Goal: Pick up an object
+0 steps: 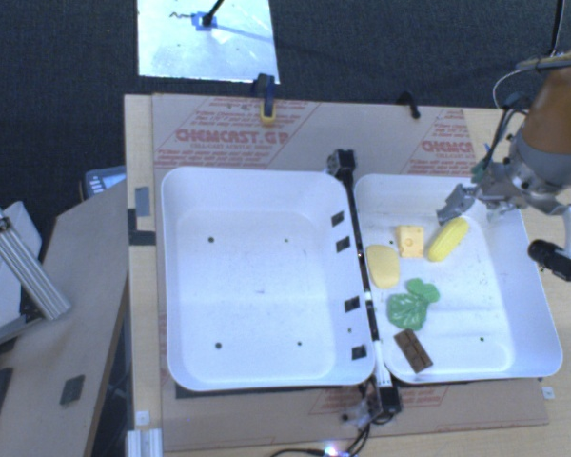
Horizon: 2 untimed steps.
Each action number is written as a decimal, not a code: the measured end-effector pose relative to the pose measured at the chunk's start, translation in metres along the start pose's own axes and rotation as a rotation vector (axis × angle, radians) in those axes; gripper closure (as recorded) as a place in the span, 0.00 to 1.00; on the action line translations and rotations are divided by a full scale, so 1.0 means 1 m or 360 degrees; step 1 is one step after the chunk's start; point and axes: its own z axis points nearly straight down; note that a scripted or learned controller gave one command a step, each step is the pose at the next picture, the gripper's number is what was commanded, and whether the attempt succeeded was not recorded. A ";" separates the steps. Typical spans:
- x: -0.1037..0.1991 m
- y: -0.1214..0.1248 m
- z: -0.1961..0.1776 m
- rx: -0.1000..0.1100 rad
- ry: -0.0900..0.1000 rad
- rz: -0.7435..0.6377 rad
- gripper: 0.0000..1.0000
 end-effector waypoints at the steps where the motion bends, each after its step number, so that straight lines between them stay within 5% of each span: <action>1: 0.010 0.019 0.085 -0.0030 -0.0010 0.0001 0.00; 2: -0.026 -0.109 0.106 0.0002 0.0001 0.0017 0.00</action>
